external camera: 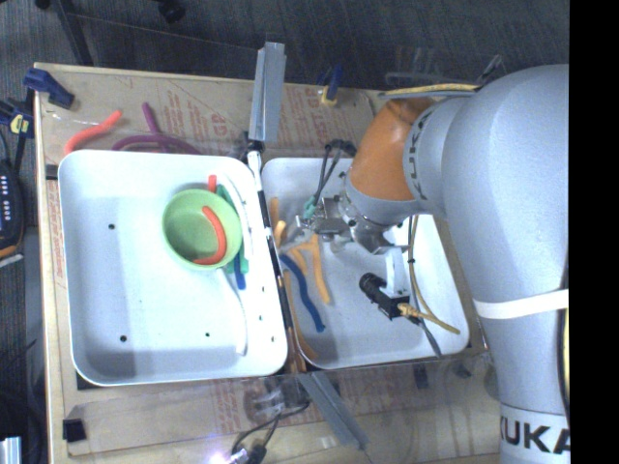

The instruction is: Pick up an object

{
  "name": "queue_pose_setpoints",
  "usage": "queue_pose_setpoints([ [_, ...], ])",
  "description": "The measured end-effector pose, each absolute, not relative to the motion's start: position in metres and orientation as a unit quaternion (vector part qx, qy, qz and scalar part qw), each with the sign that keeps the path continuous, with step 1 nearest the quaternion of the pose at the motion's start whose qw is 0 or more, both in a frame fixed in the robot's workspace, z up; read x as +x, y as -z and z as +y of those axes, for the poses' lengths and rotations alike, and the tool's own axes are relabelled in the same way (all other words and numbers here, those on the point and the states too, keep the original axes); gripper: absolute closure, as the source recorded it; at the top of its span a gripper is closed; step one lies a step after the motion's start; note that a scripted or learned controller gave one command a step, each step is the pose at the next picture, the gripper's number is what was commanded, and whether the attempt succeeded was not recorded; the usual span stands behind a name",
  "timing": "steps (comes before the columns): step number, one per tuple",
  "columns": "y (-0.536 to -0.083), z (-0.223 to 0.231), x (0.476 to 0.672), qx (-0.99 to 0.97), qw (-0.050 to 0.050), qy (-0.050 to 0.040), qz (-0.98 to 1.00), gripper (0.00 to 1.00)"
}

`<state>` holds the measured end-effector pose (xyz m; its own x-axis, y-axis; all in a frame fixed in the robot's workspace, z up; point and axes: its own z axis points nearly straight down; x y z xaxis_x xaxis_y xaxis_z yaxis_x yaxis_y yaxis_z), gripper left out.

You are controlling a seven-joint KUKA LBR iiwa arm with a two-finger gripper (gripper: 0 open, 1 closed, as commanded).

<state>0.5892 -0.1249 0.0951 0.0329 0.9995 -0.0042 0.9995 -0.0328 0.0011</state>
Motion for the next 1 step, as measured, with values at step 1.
queue_pose_setpoints([
  [1,-0.1042,-0.1244,0.589,0.716,0.001,0.0028,0.698,1.0],
])
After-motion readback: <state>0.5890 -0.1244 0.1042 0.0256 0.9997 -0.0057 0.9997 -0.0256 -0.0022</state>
